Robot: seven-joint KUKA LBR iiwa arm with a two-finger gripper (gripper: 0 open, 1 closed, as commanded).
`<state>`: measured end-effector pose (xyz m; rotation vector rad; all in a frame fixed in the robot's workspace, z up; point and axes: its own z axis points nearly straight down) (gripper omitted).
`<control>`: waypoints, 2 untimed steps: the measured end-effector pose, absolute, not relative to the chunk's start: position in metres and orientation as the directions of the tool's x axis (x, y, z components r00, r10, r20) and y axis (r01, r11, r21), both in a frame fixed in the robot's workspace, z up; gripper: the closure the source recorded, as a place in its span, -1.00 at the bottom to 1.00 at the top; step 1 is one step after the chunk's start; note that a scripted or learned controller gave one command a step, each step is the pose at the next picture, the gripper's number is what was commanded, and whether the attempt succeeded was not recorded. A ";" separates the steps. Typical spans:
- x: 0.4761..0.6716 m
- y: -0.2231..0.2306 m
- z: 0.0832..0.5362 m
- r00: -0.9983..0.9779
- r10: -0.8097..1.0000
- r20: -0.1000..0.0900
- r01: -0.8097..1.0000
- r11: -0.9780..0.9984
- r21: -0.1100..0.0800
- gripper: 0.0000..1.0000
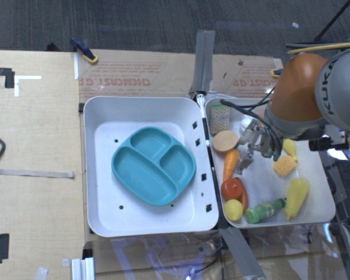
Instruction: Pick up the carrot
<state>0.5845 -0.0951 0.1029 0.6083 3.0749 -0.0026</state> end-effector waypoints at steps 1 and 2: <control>0.550 -0.101 0.093 -0.713 0.702 -0.003 0.702 0.713 0.001 -1.00; 0.564 -0.108 0.092 -0.376 0.927 -0.002 0.927 0.376 -0.001 -1.00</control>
